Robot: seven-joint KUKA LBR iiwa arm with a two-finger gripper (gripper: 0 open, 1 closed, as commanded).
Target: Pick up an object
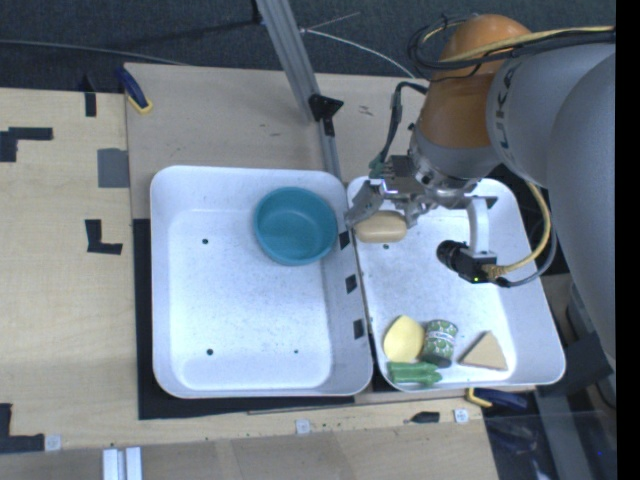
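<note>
My gripper (383, 214) hangs over the far left corner of the right bin (530, 298). A pale tan, roll-shaped object (381, 230) sits between its two grey fingers, and they are shut on it. The roll lies just beside the divide between the two bins. At the near end of the right bin lie a yellow lemon-like fruit (403, 338), a small green can (438, 342), a green pod-shaped piece (413, 373) and a tan wedge (484, 353). A blue bowl (295, 225) stands at the far right of the left bin (200, 298).
A slanted metal pole (300, 63) runs down to the far edge between the bins. A black cable and small connector (468, 260) hang from the wrist over the right bin. The arm's grey body covers the right side.
</note>
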